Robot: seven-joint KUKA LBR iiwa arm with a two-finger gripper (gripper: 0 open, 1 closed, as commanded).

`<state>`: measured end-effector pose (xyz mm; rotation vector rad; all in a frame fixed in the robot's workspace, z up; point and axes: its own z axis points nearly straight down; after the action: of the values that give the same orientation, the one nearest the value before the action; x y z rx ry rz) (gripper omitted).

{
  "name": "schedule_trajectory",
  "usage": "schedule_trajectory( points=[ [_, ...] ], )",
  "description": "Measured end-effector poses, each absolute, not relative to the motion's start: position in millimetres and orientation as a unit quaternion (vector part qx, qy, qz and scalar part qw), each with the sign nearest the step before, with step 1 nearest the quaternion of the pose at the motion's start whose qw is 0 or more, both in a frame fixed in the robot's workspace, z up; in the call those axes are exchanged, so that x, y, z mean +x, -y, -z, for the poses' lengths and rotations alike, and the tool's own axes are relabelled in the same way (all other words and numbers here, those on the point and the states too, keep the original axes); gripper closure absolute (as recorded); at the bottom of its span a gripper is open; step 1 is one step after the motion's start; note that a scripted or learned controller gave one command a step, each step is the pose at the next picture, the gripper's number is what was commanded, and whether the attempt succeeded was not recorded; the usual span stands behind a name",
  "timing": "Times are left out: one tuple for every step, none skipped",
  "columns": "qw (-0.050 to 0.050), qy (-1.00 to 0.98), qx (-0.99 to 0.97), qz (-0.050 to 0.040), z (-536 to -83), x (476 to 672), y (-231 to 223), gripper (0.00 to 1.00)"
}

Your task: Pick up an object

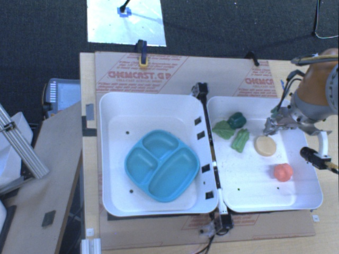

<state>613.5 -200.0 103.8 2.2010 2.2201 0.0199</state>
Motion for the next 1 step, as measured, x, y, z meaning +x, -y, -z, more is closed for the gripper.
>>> schedule_trajectory(
  points=[
    [0.003, -0.709, 0.705, -0.0013, -149.0, 611.7, 204.0, 1.00]
  ],
)
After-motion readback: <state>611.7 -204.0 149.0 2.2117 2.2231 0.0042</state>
